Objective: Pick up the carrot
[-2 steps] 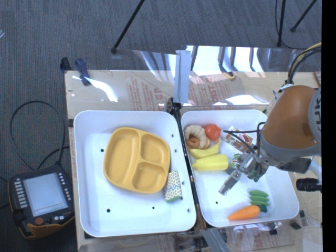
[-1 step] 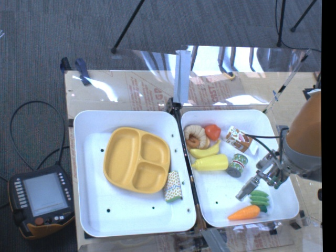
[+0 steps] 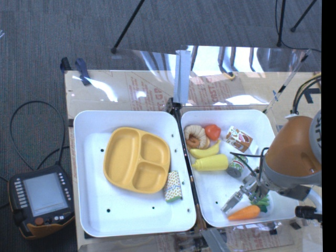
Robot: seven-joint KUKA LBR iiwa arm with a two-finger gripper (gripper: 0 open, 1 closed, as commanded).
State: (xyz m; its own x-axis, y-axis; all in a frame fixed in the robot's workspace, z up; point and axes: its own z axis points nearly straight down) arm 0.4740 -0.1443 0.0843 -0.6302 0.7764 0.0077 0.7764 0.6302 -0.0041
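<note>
Currently the carrot [image 3: 244,212] is seen lying on its side on the floor of the right bin [image 3: 210,203], near the front wall, with its green top [image 3: 261,203] toward the right and its orange tip pointing left. The gripper [image 3: 235,199] is placed just above and to the left of the carrot, close to it, and its metal fingers [image 3: 231,203] are slanted down toward the front left corner. Whether the claw is released or clenched cannot be told, and nothing is seen between the fingers, so the carrot is judged not yet grasped. For a good grasp, the fingers should be turned across the carrot's long axis and centred on its thick middle, then lowered until they stand on both sides before closing. Care is needed with the bin wall, which is near the carrot. Further back in the same bin a yellow corn cob [image 3: 211,163], a banana [image 3: 205,151], a tomato [image 3: 212,131] and a small juice carton [image 3: 239,138] are seen, well apart from the carrot. A yellow divided plate [image 3: 137,159] is resting in the left bin [image 3: 89,193].
</note>
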